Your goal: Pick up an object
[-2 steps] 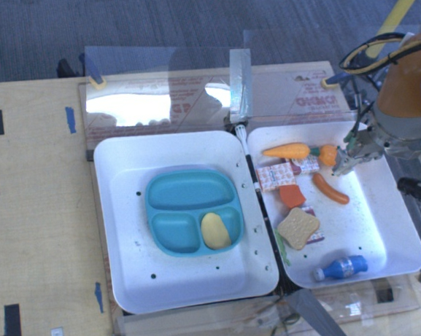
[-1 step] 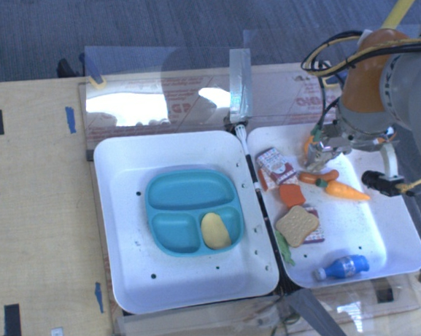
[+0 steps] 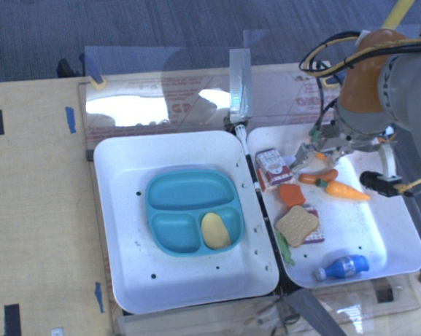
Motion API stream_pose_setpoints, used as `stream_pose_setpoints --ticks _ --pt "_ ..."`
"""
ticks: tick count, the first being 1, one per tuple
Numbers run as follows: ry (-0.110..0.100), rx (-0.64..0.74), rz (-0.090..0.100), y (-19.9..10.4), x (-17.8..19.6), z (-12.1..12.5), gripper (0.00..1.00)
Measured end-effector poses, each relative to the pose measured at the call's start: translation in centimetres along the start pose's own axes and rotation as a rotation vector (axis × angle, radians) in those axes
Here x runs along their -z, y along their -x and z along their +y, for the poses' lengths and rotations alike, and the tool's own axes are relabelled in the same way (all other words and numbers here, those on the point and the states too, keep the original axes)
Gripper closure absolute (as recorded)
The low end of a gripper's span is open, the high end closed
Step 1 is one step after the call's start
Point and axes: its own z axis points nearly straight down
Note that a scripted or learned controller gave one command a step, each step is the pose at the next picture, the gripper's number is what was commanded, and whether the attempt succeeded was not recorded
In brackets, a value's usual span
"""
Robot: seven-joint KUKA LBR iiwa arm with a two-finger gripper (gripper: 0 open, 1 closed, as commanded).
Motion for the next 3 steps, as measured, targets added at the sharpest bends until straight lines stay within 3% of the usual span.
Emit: stream_pose_setpoints --ticks 1,2,3 --pt "0.016 0.075 -0.003 5.8 -0.5 -5.2 0.00" --pt "0.023 0.074 -0.007 5.9 0.7 -5.0 1.00" --pt "0.021 0.074 -0.006 5.8 0.6 -5.1 0.00"
